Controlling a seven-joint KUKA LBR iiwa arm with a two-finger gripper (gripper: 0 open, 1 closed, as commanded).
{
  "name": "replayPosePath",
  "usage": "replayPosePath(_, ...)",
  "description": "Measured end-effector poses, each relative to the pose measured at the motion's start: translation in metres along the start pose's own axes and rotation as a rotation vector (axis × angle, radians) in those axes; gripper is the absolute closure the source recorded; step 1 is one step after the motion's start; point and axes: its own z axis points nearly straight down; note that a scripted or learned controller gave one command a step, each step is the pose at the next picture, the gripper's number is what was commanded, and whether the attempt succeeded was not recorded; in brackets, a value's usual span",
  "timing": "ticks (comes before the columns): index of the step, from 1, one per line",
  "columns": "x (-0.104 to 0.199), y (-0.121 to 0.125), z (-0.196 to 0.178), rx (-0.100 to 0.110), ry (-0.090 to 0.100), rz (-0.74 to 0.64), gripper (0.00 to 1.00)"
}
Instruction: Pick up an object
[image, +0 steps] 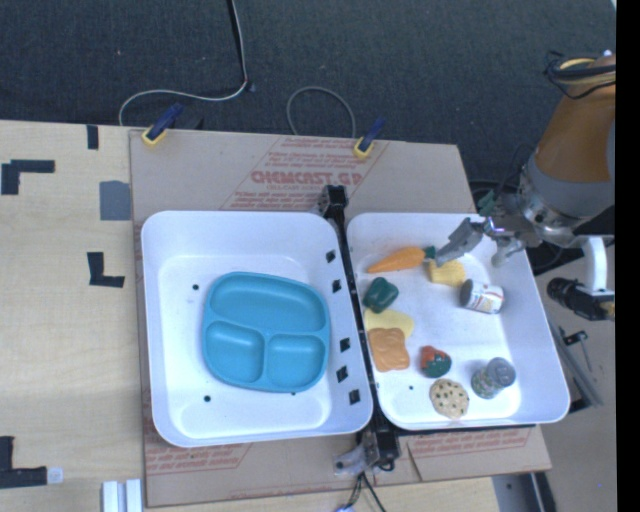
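**Two bins, one arm at the right bin's far edge**

Counter (60, 300): pale wood surface with black tape marks, carrying a cardboard sheet (300, 175) printed in red, on which both bins sit.

Left bin (160, 250): shallow, white. Contents: one blue divided plate (265, 332), three compartments, lying flat near the middle.

Right bin (530, 340): shallow, white, touching the left bin along a black clipped seam. Contents:
- orange carrot (397, 260), far left part, lying slantwise;
- yellow block (447, 272), just beside the carrot's thick end;
- dark green piece (380, 294), near the seam;
- pale yellow piece (392, 321), just in front of the green one;
- toast-coloured slice (388, 349), touching the pale yellow piece;
- small red and green item (434, 361), near the middle;
- round cookie (449, 398), at the near wall;
- grey tin (493, 377), upright, right of the cookie;
- small white jar with red label (484, 297), lying on its side.

Arm (575, 140): grey with orange band, entering from the right. Gripper (470, 240): above the bin's far right part, angled down toward the yellow block. One grey finger reaches close to the block; whether the fingers are spread or together cannot be told, and nothing is seen between them.
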Motion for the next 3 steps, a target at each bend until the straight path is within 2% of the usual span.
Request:
replayPosePath(1,0.028,0.055,0.125,0.001,0.0,-0.004,0.0)
replayPosePath(2,0.036,0.087,0.161,0.017,-0.001,0.004,0.0)
replayPosePath(3,0.034,0.086,0.153,0.014,-0.005,0.004,1.0)
